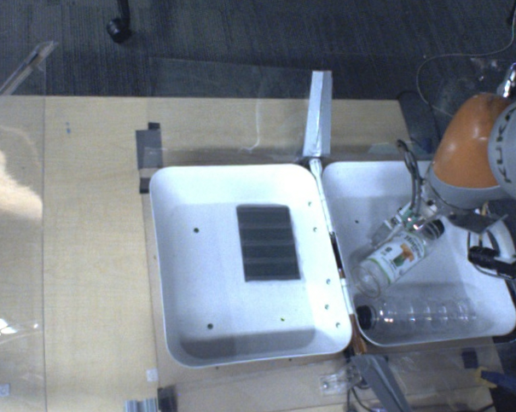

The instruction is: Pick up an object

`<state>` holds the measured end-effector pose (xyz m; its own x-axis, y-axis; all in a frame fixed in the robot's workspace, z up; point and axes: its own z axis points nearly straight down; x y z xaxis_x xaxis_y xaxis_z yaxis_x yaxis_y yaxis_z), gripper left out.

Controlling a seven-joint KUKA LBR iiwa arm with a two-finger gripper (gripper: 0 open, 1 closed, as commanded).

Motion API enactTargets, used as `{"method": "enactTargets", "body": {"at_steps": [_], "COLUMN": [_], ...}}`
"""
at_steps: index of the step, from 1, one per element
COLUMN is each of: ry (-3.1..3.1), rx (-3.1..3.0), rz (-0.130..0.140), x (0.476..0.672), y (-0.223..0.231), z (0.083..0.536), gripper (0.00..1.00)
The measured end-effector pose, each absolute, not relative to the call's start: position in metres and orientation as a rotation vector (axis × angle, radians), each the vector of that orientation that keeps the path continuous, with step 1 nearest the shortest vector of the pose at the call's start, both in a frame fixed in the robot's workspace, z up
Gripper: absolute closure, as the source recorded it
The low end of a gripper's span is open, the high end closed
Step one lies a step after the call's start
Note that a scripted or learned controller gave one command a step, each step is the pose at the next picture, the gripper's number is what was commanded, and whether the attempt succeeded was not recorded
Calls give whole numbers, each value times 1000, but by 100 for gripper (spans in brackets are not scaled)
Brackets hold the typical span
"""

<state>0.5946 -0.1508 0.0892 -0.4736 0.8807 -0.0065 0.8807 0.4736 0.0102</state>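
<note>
A small clear bottle with a white and green label [395, 259] lies tilted in the right bin [364, 188], its neck pointing up and to the right. My gripper [417, 217] is low in that bin, right at the bottle's neck end, under the grey arm with its orange band [465, 153]. Whether it grips the bottle is hidden by the wrist. A larger clear plastic bottle [425, 313] lies on its side along the right bin's front wall. A dark ribbed rectangular pad [267, 242] lies flat in the middle of the left bin [170, 247].
A grey metal post [318, 113] stands behind the seam between the bins. Cables [499, 263] hang by the arm at the right bin's right edge. Black clamps [150, 150] sit on the wooden bench around the bins.
</note>
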Motion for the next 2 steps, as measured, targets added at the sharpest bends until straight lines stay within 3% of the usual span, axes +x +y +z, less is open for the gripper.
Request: {"method": "enactTargets", "body": {"at_steps": [1, 2], "ry": [2682, 2682], "rx": [1601, 1601], "rz": [16, 16], "x": [598, 598], "y": [-149, -149], "z": [102, 102], "gripper": [100, 0]}}
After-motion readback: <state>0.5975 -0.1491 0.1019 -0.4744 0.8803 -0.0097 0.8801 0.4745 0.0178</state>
